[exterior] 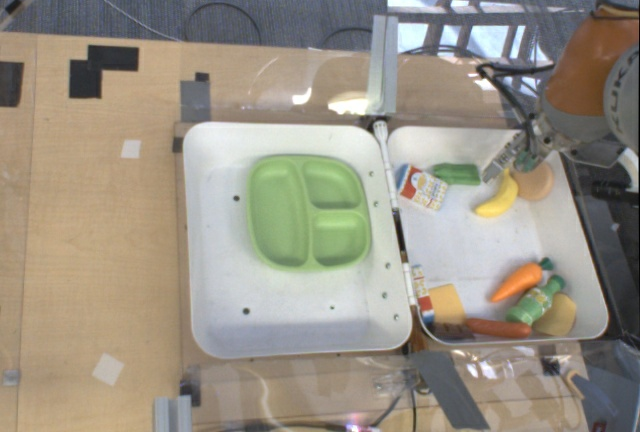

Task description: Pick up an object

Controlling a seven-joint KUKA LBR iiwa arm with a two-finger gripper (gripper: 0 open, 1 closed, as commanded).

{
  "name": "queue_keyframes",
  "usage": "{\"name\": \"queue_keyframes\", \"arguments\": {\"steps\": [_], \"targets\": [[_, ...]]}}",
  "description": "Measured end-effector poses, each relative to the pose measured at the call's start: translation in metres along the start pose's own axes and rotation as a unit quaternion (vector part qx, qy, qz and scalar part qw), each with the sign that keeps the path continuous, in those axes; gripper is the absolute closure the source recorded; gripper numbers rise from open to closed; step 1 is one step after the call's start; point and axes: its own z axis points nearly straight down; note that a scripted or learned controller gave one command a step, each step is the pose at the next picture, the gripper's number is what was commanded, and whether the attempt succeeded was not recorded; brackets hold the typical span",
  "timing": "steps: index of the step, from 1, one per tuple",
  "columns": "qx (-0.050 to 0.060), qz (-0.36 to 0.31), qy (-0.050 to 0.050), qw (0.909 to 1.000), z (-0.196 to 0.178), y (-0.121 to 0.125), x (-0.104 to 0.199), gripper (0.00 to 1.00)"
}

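Observation:
My gripper [512,160] hangs over the far part of the right bin [592,270], below the grey wrist and orange band [588,60]. It sits just above the upper end of a yellow banana [497,199]. A green pickle-like piece [455,174] lies to its left and a tan round piece [537,183] to its right. Nothing visibly hangs from the gripper. A small white carton [423,188] lies by the bin's left wall.
At the right bin's near end lie a carrot [518,282], a green bottle [540,301], a tan piece [561,316], a red sausage [495,328] and an orange block [445,302]. The left bin [215,320] holds a green divided plate [308,212].

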Motion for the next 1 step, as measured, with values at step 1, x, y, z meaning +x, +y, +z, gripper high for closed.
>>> {"name": "queue_keyframes", "arguments": {"steps": [1], "targets": [[-0.001, 0.074, 0.003, 0.9973, -0.1112, 0.0371, 0.065, 1.0]]}}
